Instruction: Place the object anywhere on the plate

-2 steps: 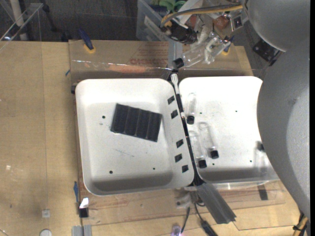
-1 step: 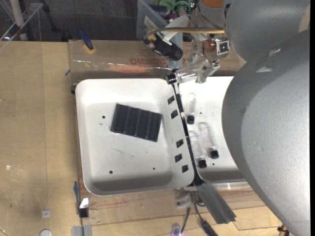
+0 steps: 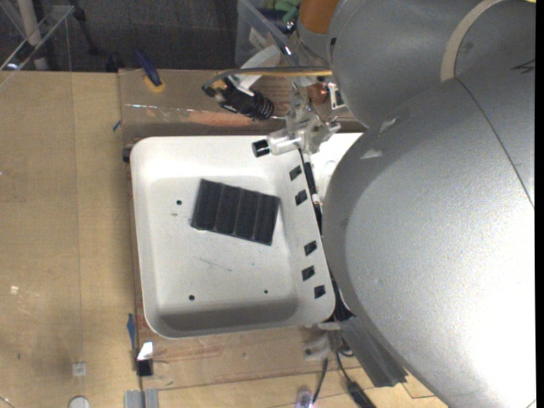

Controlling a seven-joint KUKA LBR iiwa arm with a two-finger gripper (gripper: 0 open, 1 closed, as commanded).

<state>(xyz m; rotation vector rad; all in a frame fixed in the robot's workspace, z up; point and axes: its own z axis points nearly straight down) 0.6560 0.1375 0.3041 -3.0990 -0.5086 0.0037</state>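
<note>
Wooden bench [image 3: 59, 228], left white bin [image 3: 161, 313]: dark ribbed plate [image 3: 235, 211] waits while my arm [image 3: 433, 211] blocks everything rightward. Gripper state: I cannot tell. A blind release could miss.

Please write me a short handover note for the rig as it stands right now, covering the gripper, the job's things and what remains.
Gripper: hidden behind the arm, which covers the right-hand bin; its state cannot be told.
Things: a dark ridged rectangular slab lies flat in the left bin, slightly skewed, apart from the walls. Whether it is the plate or the object is unclear from this view.
Done: nothing can be confirmed as placed.
Left: find the object and plate once the arm moves off, then check the placement.
</note>
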